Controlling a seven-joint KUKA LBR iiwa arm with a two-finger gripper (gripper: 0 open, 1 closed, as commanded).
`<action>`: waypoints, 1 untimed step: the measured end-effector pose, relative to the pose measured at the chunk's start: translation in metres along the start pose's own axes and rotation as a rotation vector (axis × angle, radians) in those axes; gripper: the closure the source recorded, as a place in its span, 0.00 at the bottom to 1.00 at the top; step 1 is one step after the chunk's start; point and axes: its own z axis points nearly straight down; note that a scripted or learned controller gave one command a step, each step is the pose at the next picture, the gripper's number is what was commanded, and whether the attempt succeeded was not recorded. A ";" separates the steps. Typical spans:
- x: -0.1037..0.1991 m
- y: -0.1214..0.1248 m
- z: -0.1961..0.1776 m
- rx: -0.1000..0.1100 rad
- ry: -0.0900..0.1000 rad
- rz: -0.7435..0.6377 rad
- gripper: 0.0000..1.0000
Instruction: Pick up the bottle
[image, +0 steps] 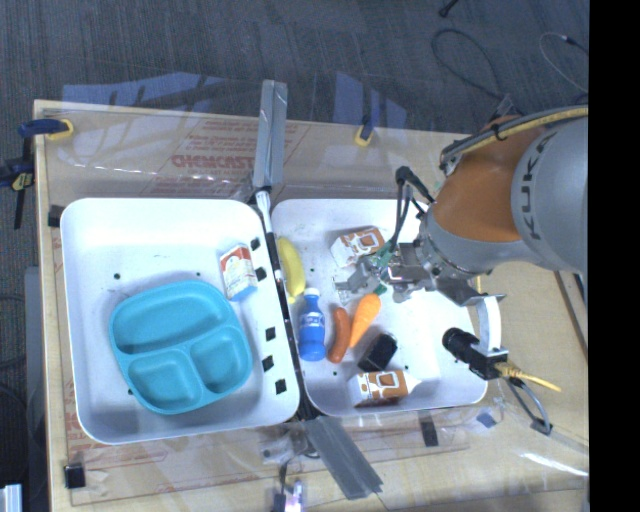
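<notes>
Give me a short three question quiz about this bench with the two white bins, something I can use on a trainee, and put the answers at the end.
1. True or false: the blue bottle lies in the left bin, next to the blue tray.
2. Which thing lies closest to the bottle's right side? A) the small carton B) the carrot C) the black block
3. Fill in: the banana lies in the right bin along the ____ between the two bins.

Key:
1. False; the bottle is in the right bin, near the divider.
2. B.
3. Divider. The gripper is above the middle of the right bin, to the upper right of the bottle.
</notes>
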 end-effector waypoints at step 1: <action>0.033 0.021 0.111 -0.012 -0.006 0.115 0.00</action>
